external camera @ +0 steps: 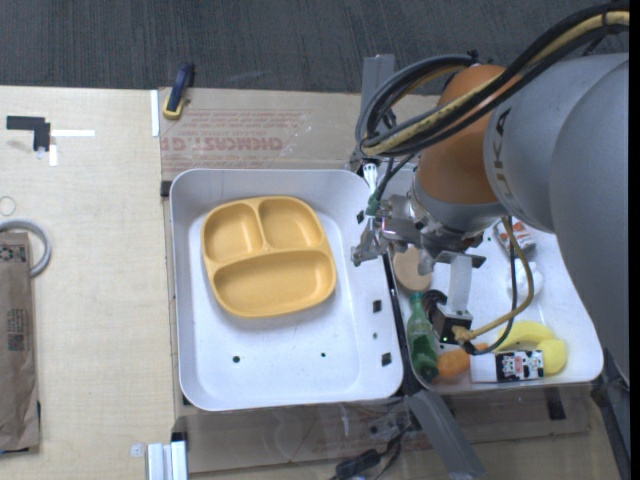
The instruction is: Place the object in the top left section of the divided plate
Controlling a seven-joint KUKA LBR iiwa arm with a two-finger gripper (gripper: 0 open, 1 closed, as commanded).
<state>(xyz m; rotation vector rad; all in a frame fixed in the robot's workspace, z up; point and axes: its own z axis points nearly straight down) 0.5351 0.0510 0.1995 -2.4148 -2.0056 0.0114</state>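
Take the yellow divided plate (pixel 268 255) as your landmark and read across from the left. Well to its left, on the desk (pixel 90 268), you see a brown paper bag (pixel 17 338) at the edge of the view and a small black bracket (pixel 28 126) further up. Above the plate and slightly left, a blue and yellow tool (pixel 179 89) lies on the cardboard sheet (pixel 240 133).

The plate itself sits in the upper half of the left bin (pixel 275 368), with two small sections along its top and one long section below. All three sections show bare yellow, and the top left section (pixel 231 232) has nothing in it, so you should judge the placing as not yet done.

To the right of the plate, past the wall between the bins, the pincer (pixel 412 268) hangs low over the right bin (pixel 570 298), under the grey arm (pixel 560 138) and its orange band (pixel 462 158). The wrist and cables hide the tips, so you cannot tell whether it is spread or pressed together, nor whether it pinches anything. A pale round thing (pixel 410 266) sits right at it, though contact is unclear.

Below and right of the plate, the right bin holds a green bottle (pixel 422 338), an orange ball (pixel 453 365), a banana (pixel 530 343) and a small black and white box (pixel 518 366). Which is the task's object is not clear; the pick, carry and drop all seem left.
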